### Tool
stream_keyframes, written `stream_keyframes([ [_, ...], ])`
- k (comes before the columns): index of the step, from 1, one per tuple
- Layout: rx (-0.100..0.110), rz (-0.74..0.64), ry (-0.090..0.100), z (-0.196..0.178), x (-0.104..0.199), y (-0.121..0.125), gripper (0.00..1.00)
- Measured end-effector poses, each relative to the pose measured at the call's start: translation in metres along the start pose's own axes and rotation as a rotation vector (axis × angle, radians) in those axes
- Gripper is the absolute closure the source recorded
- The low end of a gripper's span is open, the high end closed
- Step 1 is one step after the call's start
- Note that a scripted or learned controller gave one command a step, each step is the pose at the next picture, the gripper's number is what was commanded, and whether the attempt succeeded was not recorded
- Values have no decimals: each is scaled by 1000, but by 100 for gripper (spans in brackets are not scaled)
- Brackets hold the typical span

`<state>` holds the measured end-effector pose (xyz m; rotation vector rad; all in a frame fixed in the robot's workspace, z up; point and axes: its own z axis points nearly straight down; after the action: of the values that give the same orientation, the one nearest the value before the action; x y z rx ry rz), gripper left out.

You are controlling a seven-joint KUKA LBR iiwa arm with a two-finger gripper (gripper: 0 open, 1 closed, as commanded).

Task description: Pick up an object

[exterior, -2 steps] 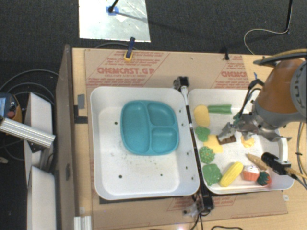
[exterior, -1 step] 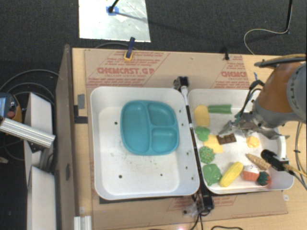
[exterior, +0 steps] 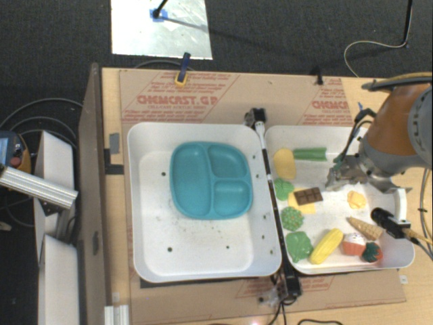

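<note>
Over the right bin (exterior: pixel 404 257) the gripper (exterior: pixel 336 176) is hanging low, just off the brown block (exterior: pixel 308 196) and the small yellow piece (exterior: pixel 356 198); whether it is open or closed I cannot tell at this angle, and nothing is showing in its grasp. All candidate objects are lying loose in that bin: corn (exterior: pixel 326 245), green lumps (exterior: pixel 293 229), a cone (exterior: pixel 365 227), a green stick (exterior: pixel 310 154) beside a yellow lump (exterior: pixel 283 163). The left bin (exterior: pixel 145 202) is carrying a teal tray (exterior: pixel 210 181), probably standing ready as a drop target. Judging by the arm's pose, a descent is being lined up; crowding is making a clean single pick doubtful.
</note>
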<state>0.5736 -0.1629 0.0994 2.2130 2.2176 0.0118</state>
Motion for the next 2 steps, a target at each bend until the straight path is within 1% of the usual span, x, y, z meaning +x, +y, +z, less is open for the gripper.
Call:
stream_keyframes([
  [1,3,3,-4,-96,-29,-21,100],
  [2,6,-10,3,-131,64,-29,100],
])
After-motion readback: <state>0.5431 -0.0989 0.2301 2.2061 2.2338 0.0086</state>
